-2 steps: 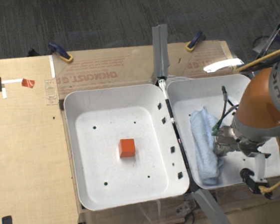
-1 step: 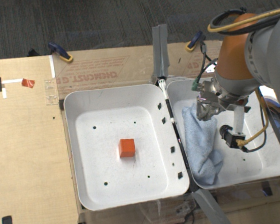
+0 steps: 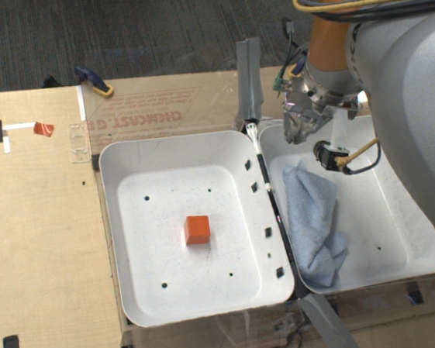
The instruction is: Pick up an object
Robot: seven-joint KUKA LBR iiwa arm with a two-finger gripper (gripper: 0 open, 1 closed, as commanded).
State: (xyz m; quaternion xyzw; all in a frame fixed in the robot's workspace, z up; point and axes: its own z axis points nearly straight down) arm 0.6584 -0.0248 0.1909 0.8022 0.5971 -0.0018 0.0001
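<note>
Tan cardboard [image 3: 39, 252] covered most of the bench, with reversed red lettering printed on the sheet [image 3: 144, 111] at the far side, and dark carpet-like floor [image 3: 107, 26] showed beyond it. A blue and yellow clamp [image 3: 94, 80] sat at the far edge, and a small red tag [image 3: 43, 129] lay on the cardboard off to the left.

Two shallow white bins sat side by side. The left bin [image 3: 138, 295] had just an orange-red block [image 3: 197, 230] in it, roughly in the middle of the floor, flat on one face. The right bin [image 3: 412, 241] had a crumpled grey-blue cloth [image 3: 315, 224] bunched along its left wall, running from mid-bin to the near edge.

The grey arm [image 3: 411, 93] with its orange band [image 3: 336, 15] came in from the right, and the gripper [image 3: 300, 130] hung over the far left corner of the right bin, just beyond the far end of the cloth. Its state couldn't really be made out from that angle. The block was well apart from it, off to the left and nearer, across the divider between the bins.
</note>
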